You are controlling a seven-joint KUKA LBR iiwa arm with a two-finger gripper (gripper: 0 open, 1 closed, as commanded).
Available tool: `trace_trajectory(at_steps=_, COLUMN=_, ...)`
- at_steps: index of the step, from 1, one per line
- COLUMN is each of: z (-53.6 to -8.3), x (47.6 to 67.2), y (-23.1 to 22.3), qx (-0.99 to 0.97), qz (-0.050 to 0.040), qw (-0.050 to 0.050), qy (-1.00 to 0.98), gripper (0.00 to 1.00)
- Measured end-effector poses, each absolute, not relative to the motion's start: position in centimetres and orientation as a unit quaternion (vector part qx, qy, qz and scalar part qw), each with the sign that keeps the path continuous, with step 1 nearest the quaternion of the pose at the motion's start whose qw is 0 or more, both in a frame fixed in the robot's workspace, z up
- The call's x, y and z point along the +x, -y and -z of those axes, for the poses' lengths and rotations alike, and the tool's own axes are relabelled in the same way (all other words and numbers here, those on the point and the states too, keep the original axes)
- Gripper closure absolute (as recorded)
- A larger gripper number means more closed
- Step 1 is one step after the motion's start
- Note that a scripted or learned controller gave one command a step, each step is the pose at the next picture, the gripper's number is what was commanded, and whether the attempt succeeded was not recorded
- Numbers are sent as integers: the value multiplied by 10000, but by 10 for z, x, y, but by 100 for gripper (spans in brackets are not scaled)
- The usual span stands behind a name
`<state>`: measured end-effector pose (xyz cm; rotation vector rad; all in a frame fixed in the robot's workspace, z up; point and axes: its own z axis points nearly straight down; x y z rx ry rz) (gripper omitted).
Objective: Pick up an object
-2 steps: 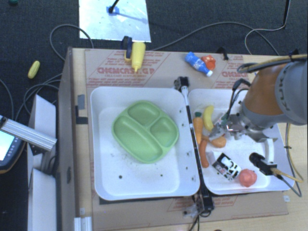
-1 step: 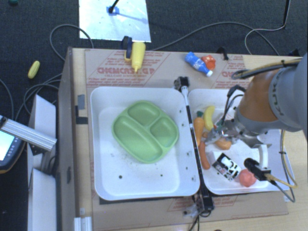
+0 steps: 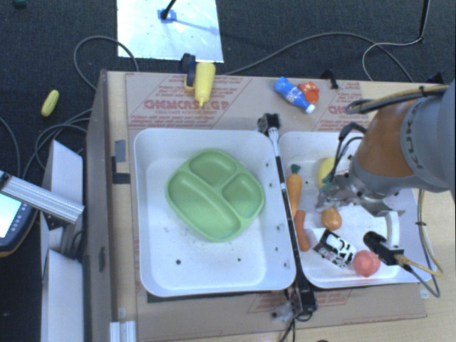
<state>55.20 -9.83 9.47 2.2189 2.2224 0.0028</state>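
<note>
Pink-red ball (image 3: 367, 263), round and matte, nearest of the things to pick, at near edge of right bin (image 3: 306, 148). Just left of it, blocky black-and-white piece (image 3: 335, 248), glossy and patched. Further left, close against dividing wall, reddish-orange stick (image 3: 302, 230), long with rounded ends. Slightly beyond, small orange ball (image 3: 331, 218), smooth, just below tool (image 3: 333, 197). Tool lowered into middle of right bin, aimed down and leftward among the things; impossible to tell whether released or clenched. Behind it, arm (image 3: 420, 141) reaching in from right and bent over bin, thick grey casing with orange band (image 3: 381, 144) above wrist. Left of tool, toy carrot (image 3: 294, 184), orange taper with green tip, lying along dividing wall. Just beyond tool, yellow rounded thing (image 3: 325, 168), partly hidden. In left bin (image 3: 164, 262), pale green plate (image 3: 215, 193), plastic-looking, rounded corners, three compartments, set askew. Farther off, on brown printed desk (image 3: 242, 95), yellow squeeze bottle (image 3: 203, 80), then blue bottle (image 3: 292, 93) touching a red-orange lump (image 3: 308, 90). Farthest, on dark speckled floor (image 3: 64, 20), flat white sheet (image 3: 169, 16).
</note>
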Motion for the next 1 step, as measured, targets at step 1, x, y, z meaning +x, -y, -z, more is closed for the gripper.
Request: trace_trajectory(at_steps=1, z=-195, x=570, y=30, qx=7058, qz=-14, qw=9, qy=-7084, gripper=100)
